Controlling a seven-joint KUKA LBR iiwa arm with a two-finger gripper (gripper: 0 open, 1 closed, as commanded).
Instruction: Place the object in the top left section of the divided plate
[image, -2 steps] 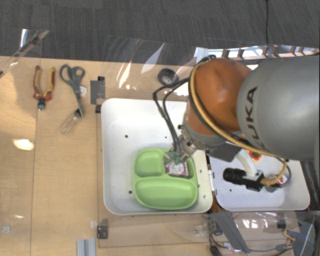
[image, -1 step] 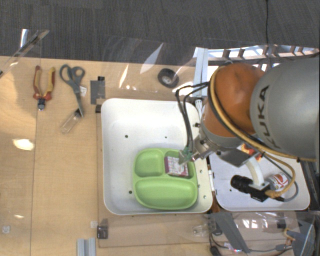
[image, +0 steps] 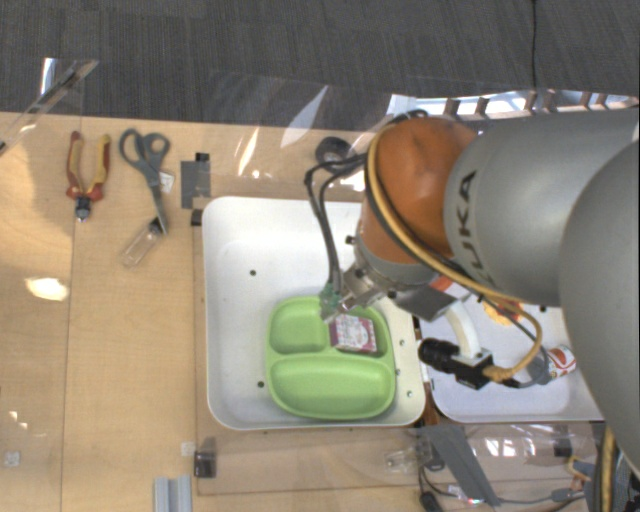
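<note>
Over the left bin, the arm's gripper hangs above the green divided plate, its grip impossible to judge; a small printed packet lies in the upper-right section and should shift left into the neighbouring compartment.

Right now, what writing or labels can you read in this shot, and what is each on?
"KUKA": black letters running down the grey arm.
Packet in the green divided plate: dark printed label, too blurred to read.
Nothing else legible.
</note>
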